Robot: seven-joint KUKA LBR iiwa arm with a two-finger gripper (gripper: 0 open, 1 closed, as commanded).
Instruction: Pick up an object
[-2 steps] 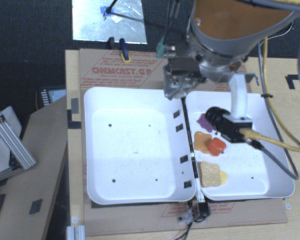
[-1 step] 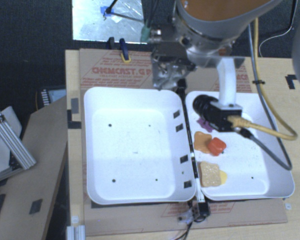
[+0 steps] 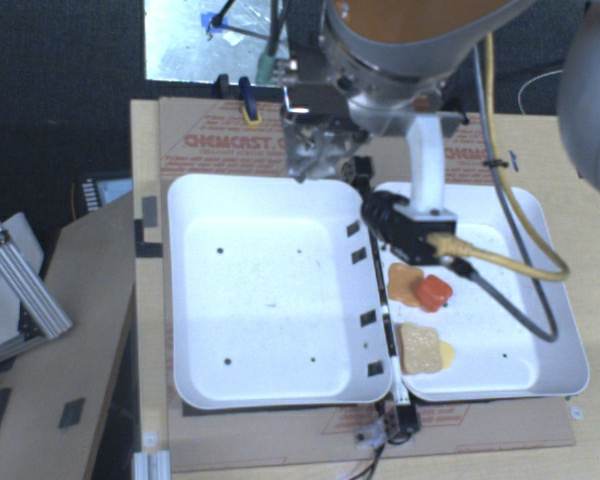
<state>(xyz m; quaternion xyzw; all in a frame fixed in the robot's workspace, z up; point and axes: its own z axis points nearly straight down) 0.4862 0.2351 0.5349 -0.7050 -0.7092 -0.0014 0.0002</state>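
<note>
Closest to the lens looms the arm (image 3: 420,8), grey with an orange band. Below it, in the right bin (image 3: 480,368), a tan block (image 3: 421,348) lies near the front edge. Just behind it, a red piece (image 3: 435,291) touches an orange piece (image 3: 404,282). The hand (image 3: 318,156) hovers at the far rim of the left bin (image 3: 260,298); whether it is apart or together cannot be told.

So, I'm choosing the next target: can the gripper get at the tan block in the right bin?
Probably yes. The tan block lies uncovered near the right bin's front inner corner, apart from the red piece behind it. The bin wall close beside it may crowd the gripper.
</note>
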